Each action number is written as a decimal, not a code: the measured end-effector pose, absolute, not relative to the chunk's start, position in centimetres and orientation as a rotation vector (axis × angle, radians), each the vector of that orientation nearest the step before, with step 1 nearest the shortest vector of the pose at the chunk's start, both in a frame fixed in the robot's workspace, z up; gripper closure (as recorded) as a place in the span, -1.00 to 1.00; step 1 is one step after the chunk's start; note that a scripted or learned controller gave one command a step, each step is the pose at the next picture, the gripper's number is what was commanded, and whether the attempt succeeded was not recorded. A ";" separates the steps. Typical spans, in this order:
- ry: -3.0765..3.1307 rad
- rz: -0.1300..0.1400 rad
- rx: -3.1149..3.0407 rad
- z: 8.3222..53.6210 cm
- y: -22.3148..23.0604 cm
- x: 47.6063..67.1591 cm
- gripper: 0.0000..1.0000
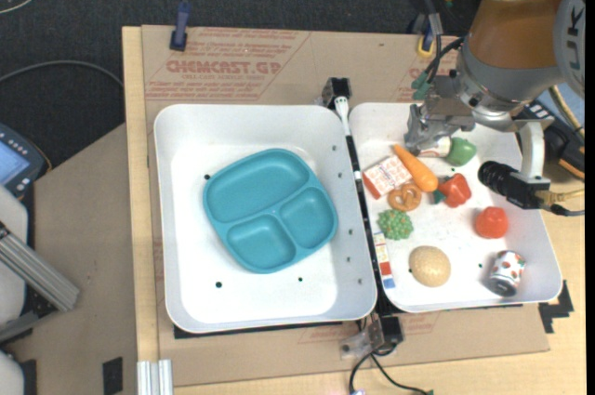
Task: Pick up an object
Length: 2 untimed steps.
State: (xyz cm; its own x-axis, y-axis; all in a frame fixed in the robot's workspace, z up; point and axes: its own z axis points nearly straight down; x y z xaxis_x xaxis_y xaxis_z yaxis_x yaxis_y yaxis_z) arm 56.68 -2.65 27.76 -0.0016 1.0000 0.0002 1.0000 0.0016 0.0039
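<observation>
A flat brown cardboard sheet (279, 59) with red printed lettering is covering the desk, and 2 shallow white plastic bins with rounded corners are sitting on it side by side. The left bin (177, 198) is holding a smooth teal plate (270, 209) moulded into 3 compartments, lying slightly turned in the middle of the bin floor.

The right bin (539, 244) is carrying a scatter of small toy foods. Nearest the dividing edge, a little red and white boxy packet (385, 175) is lying next to a tapered orange carrot (416, 168), which is running diagonally. Below them a brown pretzel-like twist (404, 196) is resting just above a bumpy green cluster (397, 224). Further down, a rounded tan bun-like lump (429, 265) is sitting near the front wall. To the right, a glossy red pepper-like piece (456, 189) is lying by the carrot's tip, a round red tomato (492, 221) is sitting apart, and a small white and dark patterned object (505, 272) is resting in the front right corner.

The grey metal hand (429, 135) is hanging low over the bin's back part, just above the carrot's upper end and beside a pale green and white piece (457, 149); whether it is open or closed I cannot tell.
</observation>
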 end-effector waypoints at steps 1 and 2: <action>2.216 0.007 2.219 33.0 -3.9 53.1 1.00; 2.227 0.013 2.210 40.0 2.3 48.2 1.00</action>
